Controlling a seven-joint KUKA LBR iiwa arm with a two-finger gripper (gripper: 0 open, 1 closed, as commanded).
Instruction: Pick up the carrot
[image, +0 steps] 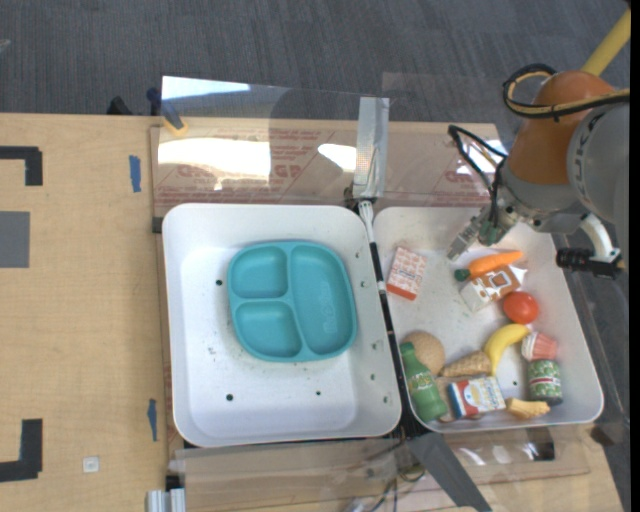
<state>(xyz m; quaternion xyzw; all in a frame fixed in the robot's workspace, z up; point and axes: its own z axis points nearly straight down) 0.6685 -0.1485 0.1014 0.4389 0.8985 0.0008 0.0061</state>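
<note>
While the grey arm hangs over the far corner of the right-hand shallow white bin (590, 395), we find its two-finger tool (470, 240) just beside the small orange plastic carrot with a green tip (492, 264), and whether the tool is spread or closed we cannot tell from this slant; nothing shows in its grip. One carrot, and it lies a touch below and right of the tool, its long axis running nearly level, rising slightly away from the tool, green end nearest. We judge the coming move a short shift toward the arm's side, closing across that axis. Counting the company beyond the carrot: one red tomato (519, 306), one yellow banana (504, 346), one green bottle (422, 384), one small red-and-white carton (406, 272) on the tool's other side. One teal divided plate (293, 299) sits alone in the left bin (190, 330), well apart.
</note>
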